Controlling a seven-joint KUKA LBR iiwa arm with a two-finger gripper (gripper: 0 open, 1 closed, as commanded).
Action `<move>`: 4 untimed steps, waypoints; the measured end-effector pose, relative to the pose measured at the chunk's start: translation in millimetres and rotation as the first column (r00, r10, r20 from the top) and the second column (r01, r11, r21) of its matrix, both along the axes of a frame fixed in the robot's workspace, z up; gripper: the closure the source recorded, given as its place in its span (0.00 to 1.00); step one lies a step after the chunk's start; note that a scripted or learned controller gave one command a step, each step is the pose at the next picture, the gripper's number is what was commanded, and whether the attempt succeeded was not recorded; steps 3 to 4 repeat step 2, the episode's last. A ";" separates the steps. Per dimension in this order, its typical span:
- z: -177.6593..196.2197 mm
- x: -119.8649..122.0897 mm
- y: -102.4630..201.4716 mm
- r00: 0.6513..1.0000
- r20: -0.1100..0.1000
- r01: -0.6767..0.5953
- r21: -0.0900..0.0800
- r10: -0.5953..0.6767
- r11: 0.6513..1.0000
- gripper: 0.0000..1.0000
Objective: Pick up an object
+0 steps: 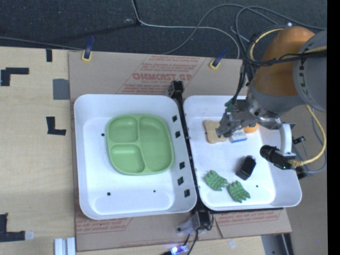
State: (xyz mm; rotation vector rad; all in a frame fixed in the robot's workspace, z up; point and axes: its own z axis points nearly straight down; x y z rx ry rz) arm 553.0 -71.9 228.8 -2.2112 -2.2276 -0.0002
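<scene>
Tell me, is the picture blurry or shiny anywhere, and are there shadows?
In the camera view, the lighting is soft and even; the green plate looks sharp, with faint shadows along its dividers. The white bins look bright but not glaring. The gripper region is dark and cluttered, so its details are hard to read. The small black object casts almost no shadow.

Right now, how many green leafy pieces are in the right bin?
2. One leafy piece lies near the bin's front left; the other leafy piece sits just right of it. The arm may hide more.
</scene>
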 end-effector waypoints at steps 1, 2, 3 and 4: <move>5.6 -1.8 61.9 1.000 0.001 -0.001 0.000 0.001 1.000 1.00; -4.5 -0.3 118.2 1.000 -0.002 0.001 -0.002 -0.001 1.000 1.00; -4.5 -0.3 118.2 1.000 -0.002 0.001 -0.002 -0.001 1.000 1.00; -4.5 -0.3 118.2 1.000 -0.002 0.001 -0.002 -0.001 1.000 1.00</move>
